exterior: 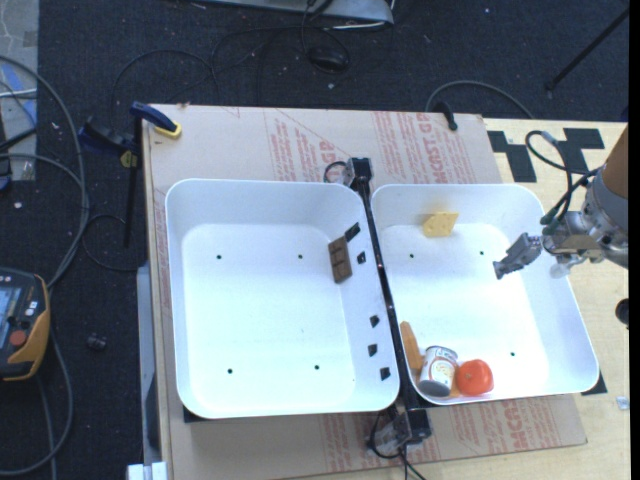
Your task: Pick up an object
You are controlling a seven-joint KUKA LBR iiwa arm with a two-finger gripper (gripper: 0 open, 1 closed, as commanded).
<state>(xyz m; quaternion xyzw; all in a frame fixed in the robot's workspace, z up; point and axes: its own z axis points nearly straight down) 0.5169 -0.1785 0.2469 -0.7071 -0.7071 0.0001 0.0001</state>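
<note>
Overhead, right bin [560, 298]: yellow wedge-shaped block [440, 224] near far wall | near-left corner: orange carrot-like stick [410, 342], small can [437, 369], red tomato-like ball [475, 376], close together | left bin [200, 268]: brown rectangular block [340, 261] against right wall | hand [518, 255] above right bin's right side, nothing visibly held; finger spread cannot be told | worktop [260, 138]: cardboard-covered

We noted a cardboard-covered tabletop [270, 138] on dark carpet [80, 28], a blue-yellow clamp [155, 119] at its far-left corner, loose black cables [250, 53], and an orange-black handheld device [20, 323] lying left.
</note>
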